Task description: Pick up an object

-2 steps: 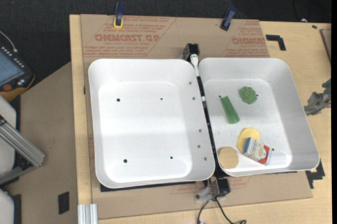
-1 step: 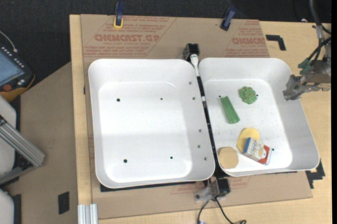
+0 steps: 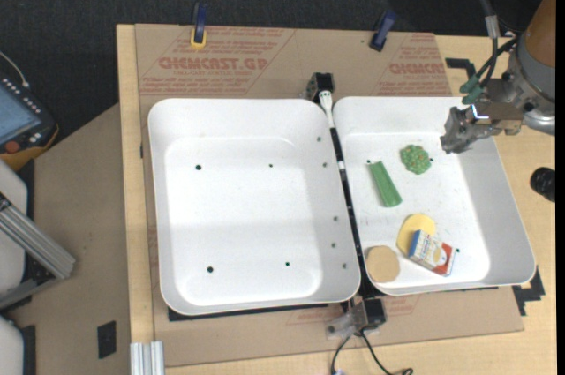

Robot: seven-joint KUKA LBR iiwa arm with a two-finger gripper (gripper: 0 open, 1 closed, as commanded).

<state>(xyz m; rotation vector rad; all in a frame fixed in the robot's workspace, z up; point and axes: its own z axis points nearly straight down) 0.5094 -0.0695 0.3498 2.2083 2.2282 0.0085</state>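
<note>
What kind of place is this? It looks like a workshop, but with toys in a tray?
Most likely a robotics lab test bench. A robot arm's claw hangs over the right bin, which holds small play items such as a green stick and a yellow carton. The bins sit on a cardboard sheet clamped down.

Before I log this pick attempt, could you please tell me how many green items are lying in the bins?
2, both in the right-hand shallow white bin: a bumpy green broccoli-like clump near the gripper, and a flat green stick left of it and nearer the camera. None seems hidden.
</note>
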